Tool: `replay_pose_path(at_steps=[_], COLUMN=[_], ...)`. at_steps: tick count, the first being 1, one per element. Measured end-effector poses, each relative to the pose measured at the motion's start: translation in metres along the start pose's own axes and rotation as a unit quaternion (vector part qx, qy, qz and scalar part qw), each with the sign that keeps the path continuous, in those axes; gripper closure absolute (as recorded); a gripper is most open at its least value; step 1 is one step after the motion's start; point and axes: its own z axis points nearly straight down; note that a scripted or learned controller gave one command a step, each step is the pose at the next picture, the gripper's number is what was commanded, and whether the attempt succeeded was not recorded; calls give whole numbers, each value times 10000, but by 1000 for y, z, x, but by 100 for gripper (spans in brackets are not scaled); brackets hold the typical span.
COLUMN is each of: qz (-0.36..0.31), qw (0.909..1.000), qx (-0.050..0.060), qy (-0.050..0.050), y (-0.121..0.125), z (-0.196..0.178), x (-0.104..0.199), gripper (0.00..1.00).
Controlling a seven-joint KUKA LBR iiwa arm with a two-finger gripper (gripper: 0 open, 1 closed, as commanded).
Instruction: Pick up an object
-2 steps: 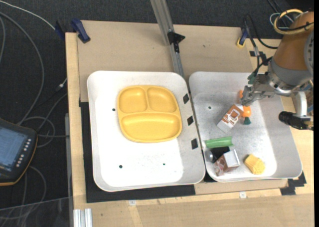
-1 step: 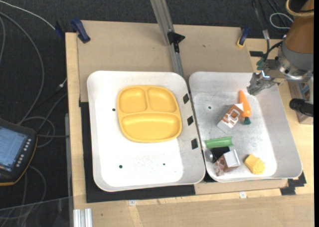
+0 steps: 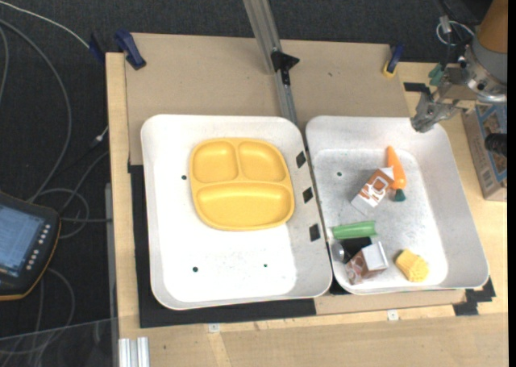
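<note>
Gripper [image 3: 425, 121] poised at the right bin's [image 3: 355, 133] far rim — grip state cannot be told.
The carrot [image 3: 394, 168] could be missed — the rim struck instead.

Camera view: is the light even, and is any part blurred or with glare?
In the camera view the light is soft and even; the yellow tray shows a mild sheen, no hard glare. Small things in the right bin, like the carrot, throw only faint shadows. The claw at the right bin's top corner looks slightly soft.
</note>
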Motion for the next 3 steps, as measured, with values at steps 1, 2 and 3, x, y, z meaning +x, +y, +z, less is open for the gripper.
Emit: replay_pose_path(at_steps=[1, 2, 3], qz=[4, -6, -13], qw=[10000, 10000, 10000], qx=[11, 66, 64], qy=[2, 22, 27], y=[2, -15, -45], z=[-36, -25, -23], x=[0, 39, 88], gripper=[100, 100, 100])
